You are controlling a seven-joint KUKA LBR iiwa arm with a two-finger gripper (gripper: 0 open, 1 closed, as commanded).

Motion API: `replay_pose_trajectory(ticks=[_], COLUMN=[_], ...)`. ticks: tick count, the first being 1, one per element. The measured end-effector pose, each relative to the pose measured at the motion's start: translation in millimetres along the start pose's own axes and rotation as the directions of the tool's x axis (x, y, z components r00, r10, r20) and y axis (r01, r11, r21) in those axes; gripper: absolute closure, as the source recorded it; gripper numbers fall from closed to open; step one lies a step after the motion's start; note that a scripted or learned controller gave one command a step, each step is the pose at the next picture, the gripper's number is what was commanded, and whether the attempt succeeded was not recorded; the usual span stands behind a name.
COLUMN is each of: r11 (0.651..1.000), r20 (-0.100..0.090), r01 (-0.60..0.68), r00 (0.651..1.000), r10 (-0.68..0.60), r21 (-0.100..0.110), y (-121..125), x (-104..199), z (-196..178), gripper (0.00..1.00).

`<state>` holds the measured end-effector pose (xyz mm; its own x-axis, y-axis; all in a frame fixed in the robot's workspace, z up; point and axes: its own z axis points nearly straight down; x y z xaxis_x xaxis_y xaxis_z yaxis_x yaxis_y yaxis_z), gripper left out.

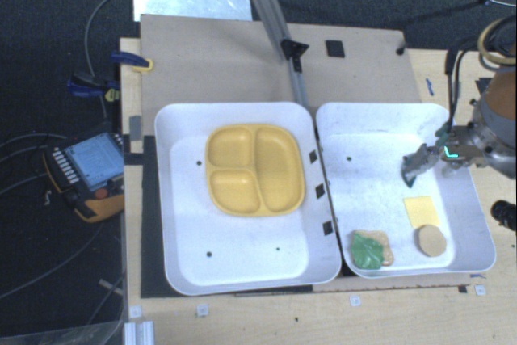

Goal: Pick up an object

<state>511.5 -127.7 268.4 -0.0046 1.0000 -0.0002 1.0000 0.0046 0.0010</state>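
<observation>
In the right bin [363, 133] lie three small items near its front edge: a pale yellow flat square [421, 212], a tan round piece [431, 240] just below it, and a green piece on a tan slice [370, 250] to the left. My gripper [418, 165] hangs over the right bin, just above and slightly left of the yellow square. It reaches in from the right and nothing shows between its fingers.
The left bin [186, 254] holds a yellow divided plate [254, 169]. A grey pole [271, 4] slants across the board behind the bins. Cables, blue clamps and a handheld device [89, 166] lie off the bench to the left.
</observation>
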Motion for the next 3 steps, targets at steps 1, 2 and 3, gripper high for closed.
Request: replay_pose_trajectory(ticks=[1, 2, 3], r11=[1.000, 1.000, 1.000], r20=[0.000, -0.001, -0.001], r01=[0.000, -0.003, -0.004], r00=[1.000, 1.000, 1.000], r10=[0.000, 0.003, 0.004], r21=[-0.001, 0.004, 0.004], y=[0, 10, 19], x=[0, -1, 6], z=[0, 49, 102], gripper=[0.00, 0.00, 0.00])
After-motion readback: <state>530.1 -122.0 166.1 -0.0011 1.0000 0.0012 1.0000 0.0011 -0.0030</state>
